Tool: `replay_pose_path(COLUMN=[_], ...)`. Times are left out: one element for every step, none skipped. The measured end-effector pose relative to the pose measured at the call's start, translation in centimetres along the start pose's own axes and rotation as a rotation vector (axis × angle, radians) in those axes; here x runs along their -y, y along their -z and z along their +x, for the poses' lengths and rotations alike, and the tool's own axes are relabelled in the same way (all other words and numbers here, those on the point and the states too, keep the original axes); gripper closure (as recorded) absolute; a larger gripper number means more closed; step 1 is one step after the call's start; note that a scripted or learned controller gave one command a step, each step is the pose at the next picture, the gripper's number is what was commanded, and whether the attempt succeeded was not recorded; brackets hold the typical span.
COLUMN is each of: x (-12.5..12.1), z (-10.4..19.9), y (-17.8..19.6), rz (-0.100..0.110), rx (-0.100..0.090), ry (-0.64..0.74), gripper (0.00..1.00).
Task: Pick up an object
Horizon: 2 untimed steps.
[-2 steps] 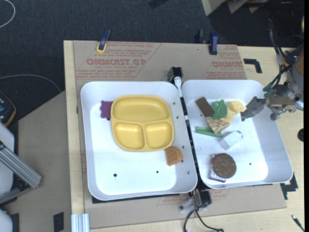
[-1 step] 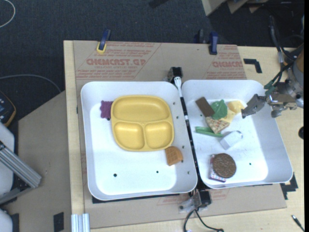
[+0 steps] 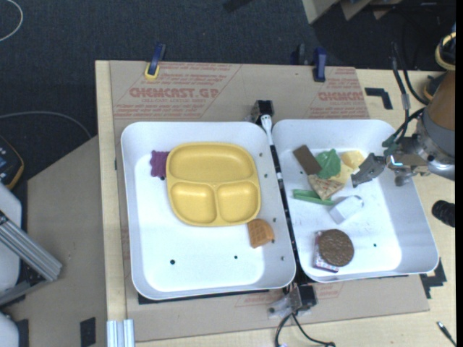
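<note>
Left bin point(image 3: 145, 266) — yellow tray point(image 3: 213, 183); right bin point(image 3: 412, 244) — brown disc point(image 3: 336, 247); gripper point(image 3: 383, 168) spread, grasping nothing.

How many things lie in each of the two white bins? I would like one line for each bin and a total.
Left bin: 3 (yellow tray, purple thing, orange-brown piece)
Right bin: about 7, heaped, count uncertain (among them brown round thing, brown bar, green thing)
Total: about 10

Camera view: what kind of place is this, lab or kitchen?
Most likely a robotics lab, not a kitchen: two white bins of toy-like items sit on a board clamped to a bench, a robot gripper reaches in, and cables trail over dark carpet.
</note>
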<state>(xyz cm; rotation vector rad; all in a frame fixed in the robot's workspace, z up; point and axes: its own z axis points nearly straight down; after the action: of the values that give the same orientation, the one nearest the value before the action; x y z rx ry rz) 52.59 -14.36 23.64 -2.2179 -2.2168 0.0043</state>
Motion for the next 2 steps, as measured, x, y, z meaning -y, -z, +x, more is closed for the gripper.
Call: replay_pose_path(x=[-0.1,-0.3], z=[0.2,0.8], y=[-4.3,-8.6], rz=[0.001,0.000], rx=[0.000,-0.001], ry=[0.000,0.001], gripper=[0.00,0.00])
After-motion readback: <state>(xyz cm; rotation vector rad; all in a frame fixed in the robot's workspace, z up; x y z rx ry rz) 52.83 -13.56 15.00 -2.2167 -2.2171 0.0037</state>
